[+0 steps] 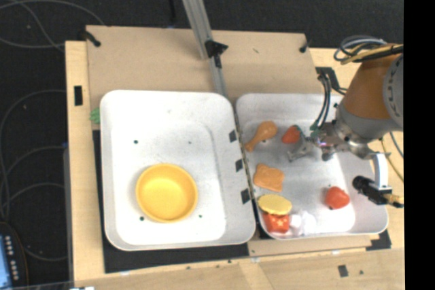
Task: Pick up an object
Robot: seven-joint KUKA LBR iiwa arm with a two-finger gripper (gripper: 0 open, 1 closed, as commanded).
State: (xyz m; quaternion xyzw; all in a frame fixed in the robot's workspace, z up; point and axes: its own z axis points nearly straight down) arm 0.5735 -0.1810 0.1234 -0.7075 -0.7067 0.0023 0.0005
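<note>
From my remote seat I start at the bottom edge. The bench (pixel 170 268) is tan board, and a bit of a dark device with blue lights (pixel 7 268) sits at its 8 o'clock corner. No readable writing or brand on anything I can see.

Left bin (pixel 163 119): one yellow bowl (pixel 166 192), upright, toward the bin's 7 o'clock, well apart from everything else.

Right bin (pixel 272 109), near wall first. At its 7 o'clock there's a small pile: a yellow disc-shaped piece (pixel 274 204) on top of a red piece (pixel 276 221), with something white (pixel 304 223) just beside them at 3 o'clock. A red round item (pixel 336 197) lies at the bin's 4 o'clock, by itself. An orange toast-like slab (pixel 268 178) sits just above the pile, near the bin's left wall. Farther back, an orange drumstick-shaped item (pixel 261 134) lies tilted at the bin's 10 o'clock, and a small red-orange item (pixel 291 135) is near it, at its 3 o'clock.

The arm comes in from 3 o'clock, orange band (pixel 367 92) up high, grey wrist below it, bent down over the right bin with cables looping at the top. The gripper (pixel 299 151) points toward 9 o'clock, low over the bin's middle, just below the small red-orange item. It's too small and blurred, so I can't tell how wide the claw stands, and I see nothing clearly in it.

A grey metal pole (pixel 194 3) runs from the bins' shared edge out past 12 o'clock, over dark floor with loose cables (pixel 34 17).
</note>
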